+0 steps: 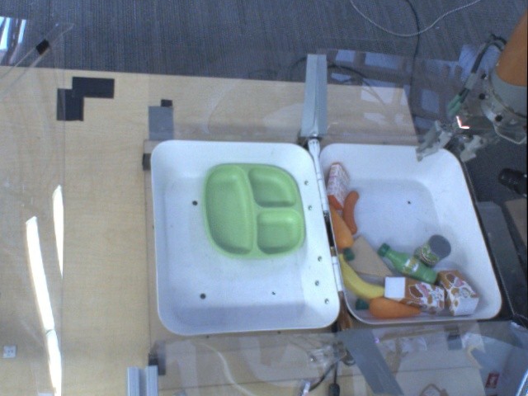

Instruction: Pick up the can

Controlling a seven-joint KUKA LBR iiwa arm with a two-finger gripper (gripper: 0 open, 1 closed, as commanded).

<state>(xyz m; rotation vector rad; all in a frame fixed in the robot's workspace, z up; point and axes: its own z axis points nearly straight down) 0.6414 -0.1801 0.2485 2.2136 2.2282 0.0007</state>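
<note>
Two white bins (165,221), one can (437,247)

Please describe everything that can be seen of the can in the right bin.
The can is small and dark grey, probably metal, with a round flat end that faces the camera. It appears to lie tilted in the lower right part of the right bin, near the wall. The green bottle lies just beside it, on its left and lower side, and seems to touch it. Its label is too small to read. The gripper is above the bin's upper right corner, away from the can.
</note>
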